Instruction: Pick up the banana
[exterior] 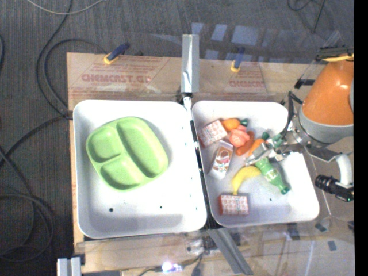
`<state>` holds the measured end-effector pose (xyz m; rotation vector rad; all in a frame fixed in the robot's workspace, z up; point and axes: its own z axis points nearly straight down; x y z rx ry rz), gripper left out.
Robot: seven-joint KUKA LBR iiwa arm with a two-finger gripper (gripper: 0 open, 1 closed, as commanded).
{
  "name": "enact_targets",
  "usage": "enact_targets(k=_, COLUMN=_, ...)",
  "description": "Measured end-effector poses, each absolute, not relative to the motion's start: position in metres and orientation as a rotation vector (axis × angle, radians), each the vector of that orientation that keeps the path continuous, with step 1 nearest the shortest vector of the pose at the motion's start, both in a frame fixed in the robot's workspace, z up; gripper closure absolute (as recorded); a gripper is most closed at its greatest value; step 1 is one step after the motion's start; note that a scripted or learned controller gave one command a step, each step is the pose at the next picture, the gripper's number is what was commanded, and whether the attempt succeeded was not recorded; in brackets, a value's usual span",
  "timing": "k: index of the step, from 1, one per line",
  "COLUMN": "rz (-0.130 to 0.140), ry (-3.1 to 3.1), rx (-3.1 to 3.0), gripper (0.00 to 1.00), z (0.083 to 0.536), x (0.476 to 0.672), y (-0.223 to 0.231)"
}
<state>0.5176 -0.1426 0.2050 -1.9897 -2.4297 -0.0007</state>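
The yellow banana (244, 177) lies curved on the floor of the right bin (299, 209), near its middle. My gripper (271, 150) hangs low over the same bin, up and to the right of the banana and apart from it, just above the neck of a green bottle (274, 177). The bottle lies right beside the banana's upper end. The orange-banded arm (329, 99) reaches in from the right.
Around the banana lie a small carton (222, 159), a red-patterned box (234, 204), another box (213, 132), an orange fruit (231, 123), a pink-red item (239, 137) and a carrot (253, 146). The left bin (92, 211) holds a green divided plate (127, 152).
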Motion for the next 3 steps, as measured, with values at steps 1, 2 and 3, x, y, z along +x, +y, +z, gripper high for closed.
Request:
enact_targets(k=1, rz=0.002, ry=-2.364, rx=-2.062, gripper=0.0, z=0.11, x=0.497, y=-0.124)
enact_targets(k=2, rz=0.002, ry=-2.363, rx=-2.06, gripper=1.0, z=0.118, x=0.498, y=-0.123)
enact_targets(k=3, rz=0.002, ry=-2.442, rx=-1.974, gripper=1.0, z=0.183, x=0.553, y=-0.009)
